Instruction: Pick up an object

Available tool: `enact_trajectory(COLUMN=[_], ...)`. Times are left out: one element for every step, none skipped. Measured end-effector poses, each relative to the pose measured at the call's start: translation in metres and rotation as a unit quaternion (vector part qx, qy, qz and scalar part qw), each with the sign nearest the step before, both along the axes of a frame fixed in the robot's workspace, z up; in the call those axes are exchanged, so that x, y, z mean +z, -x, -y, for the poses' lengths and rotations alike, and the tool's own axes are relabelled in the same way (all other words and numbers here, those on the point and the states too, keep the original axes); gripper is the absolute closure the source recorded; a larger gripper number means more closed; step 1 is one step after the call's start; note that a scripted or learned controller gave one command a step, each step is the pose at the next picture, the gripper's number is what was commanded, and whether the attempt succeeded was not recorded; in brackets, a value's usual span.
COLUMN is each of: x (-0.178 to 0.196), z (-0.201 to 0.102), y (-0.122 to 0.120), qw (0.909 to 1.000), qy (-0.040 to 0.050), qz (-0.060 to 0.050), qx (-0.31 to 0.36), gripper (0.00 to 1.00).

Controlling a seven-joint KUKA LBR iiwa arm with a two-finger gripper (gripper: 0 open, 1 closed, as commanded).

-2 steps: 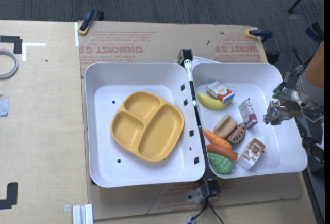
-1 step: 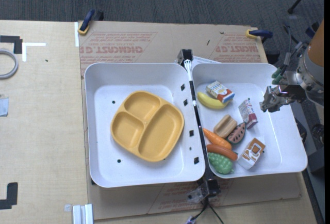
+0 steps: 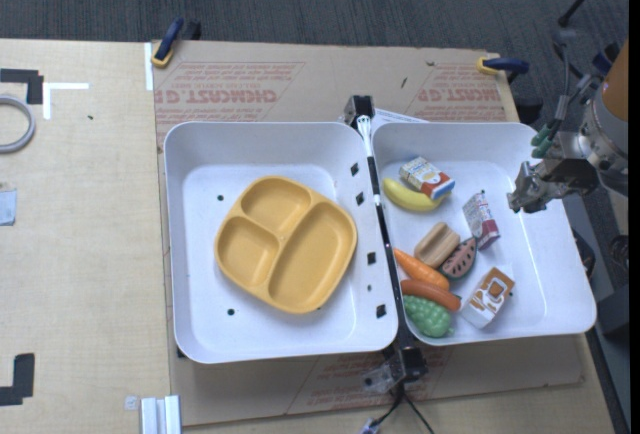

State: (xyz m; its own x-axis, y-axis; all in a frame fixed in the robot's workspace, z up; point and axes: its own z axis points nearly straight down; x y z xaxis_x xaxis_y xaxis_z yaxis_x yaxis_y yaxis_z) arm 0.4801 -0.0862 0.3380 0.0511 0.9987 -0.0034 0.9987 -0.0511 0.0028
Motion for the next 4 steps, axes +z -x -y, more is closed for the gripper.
enact_trajectory(x=[0.01,0.019,0.029,0.038], z=[0.0,0.0,0.0,0.001], y=[-0.001,-0.002,-0.003,-0.004], qw=[1.0,1.0,1.0,1.0], qy=[0.0009,0.0017,0.0027,0.0036], qz=[0.0,0.0,0.001,0.001], qx=[0.002,0.003,0.005,0.007], gripper=[1.0,1.0,1.0,1.0])
